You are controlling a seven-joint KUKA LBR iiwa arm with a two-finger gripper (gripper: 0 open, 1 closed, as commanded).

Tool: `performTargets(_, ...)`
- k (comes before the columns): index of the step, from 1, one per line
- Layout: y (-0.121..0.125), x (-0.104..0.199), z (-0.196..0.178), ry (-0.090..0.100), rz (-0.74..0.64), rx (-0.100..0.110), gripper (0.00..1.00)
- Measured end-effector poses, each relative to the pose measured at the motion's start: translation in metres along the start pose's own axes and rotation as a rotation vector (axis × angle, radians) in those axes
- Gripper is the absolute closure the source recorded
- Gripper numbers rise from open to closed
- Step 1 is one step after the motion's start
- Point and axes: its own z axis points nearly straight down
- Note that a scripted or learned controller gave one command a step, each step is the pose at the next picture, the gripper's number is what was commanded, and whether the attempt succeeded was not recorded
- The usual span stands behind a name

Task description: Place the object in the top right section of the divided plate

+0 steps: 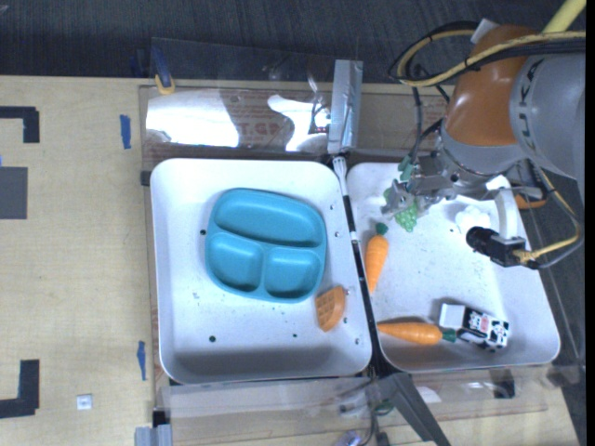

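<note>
A blue divided plate [265, 242] lies in the left bin [177, 277], with one long section at the back and two smaller ones at the front. My gripper [406, 200] hangs over the back left corner of the right bin [530, 305]. A small green object [407, 217] sits right at its tip; whether it is held or lying on the bin floor is unclear. Two carrots lie in the right bin, one [376, 258] against the left wall and one [409, 332] near the front.
An orange-brown food piece [330, 308] rests in the left bin by the plate's front right edge. A white and black toy [476, 324] lies at the right bin's front. A black cable end [488, 242] hangs beside the arm.
</note>
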Motion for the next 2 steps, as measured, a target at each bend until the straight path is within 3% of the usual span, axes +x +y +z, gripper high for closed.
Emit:
performTargets(1, 0.007, -0.032, -0.036, -0.003, 0.013, -0.005, 1.00)
performTargets(2, -0.036, -0.066, -0.040, -0.001, -0.473, 0.000, 1.00)
